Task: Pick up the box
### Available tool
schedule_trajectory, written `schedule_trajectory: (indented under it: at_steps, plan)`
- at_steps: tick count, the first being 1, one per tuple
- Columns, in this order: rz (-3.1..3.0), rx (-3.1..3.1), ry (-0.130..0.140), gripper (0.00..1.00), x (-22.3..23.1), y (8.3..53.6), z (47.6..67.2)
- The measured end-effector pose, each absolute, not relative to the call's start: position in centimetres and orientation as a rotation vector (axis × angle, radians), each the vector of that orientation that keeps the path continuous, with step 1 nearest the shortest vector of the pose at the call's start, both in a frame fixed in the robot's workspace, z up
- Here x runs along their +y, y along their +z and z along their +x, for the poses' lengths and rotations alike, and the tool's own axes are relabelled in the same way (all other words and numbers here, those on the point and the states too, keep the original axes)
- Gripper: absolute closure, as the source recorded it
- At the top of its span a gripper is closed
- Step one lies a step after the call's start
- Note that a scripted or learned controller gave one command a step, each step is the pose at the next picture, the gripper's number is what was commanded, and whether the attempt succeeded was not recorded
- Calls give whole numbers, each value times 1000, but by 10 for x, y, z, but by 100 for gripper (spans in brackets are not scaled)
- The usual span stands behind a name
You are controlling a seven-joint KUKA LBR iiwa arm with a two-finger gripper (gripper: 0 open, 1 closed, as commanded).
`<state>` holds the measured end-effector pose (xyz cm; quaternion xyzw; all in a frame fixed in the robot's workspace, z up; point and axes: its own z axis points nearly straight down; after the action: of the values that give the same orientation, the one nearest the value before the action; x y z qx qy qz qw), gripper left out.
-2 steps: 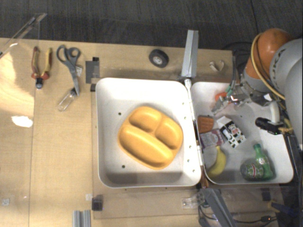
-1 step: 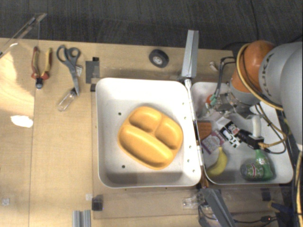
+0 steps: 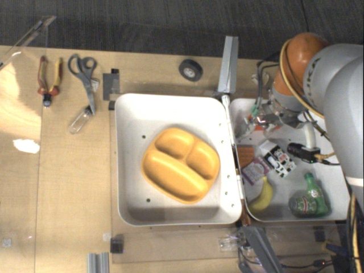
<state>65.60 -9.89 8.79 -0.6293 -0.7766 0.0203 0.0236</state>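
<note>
Box (image 3: 255, 169) (purple) lies below gripper (image 3: 257, 120), well apart.

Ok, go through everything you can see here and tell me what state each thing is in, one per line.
Yellow tray: flat in left bin.
Banana: lying in right bin.
Green bottle: on its side.
Box: lying flat, not held.
Scissors: closed, on the bench.
Pliers: closed, on the bench.
Tape roll: flat.
</note>
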Motion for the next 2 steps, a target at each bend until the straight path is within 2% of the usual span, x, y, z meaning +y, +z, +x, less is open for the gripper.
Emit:
schedule_trajectory:
  at_steps: [1, 2]
  plan:
    - [-1956, -2417, 68, 100, -105, 99, 657]
    - [-1520, -2759, -8, 100, -50, 187, 604]
